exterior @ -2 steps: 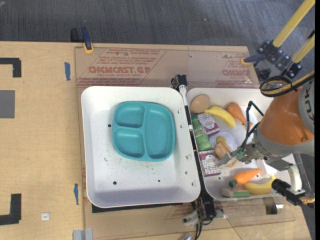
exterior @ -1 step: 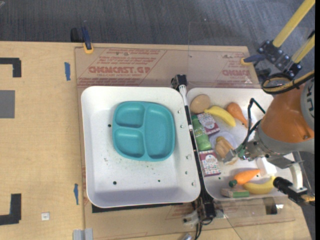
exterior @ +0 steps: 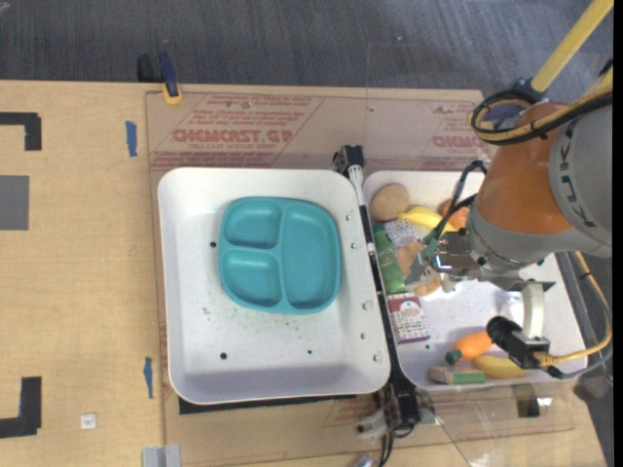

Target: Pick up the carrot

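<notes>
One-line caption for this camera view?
KUKA arm reaches over the right bin of food items; teal divided plate sits in the left bin.

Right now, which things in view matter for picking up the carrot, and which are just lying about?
For the job:
carrot, near edge of the right bin
gripper

Lying about:
teal divided plate in the left bin
potato
banana
snack packets

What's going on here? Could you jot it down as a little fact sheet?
left bin: holds a teal divided plate
right bin: holds play food and small packets
carrot: orange, near the right bin's front edge, beside a yellow banana
potato: tan, at the right bin's back left
arm: reaches in from the right, over the right bin
gripper: above the packets, apart from the carrot
carrot picked up: not yet
</notes>
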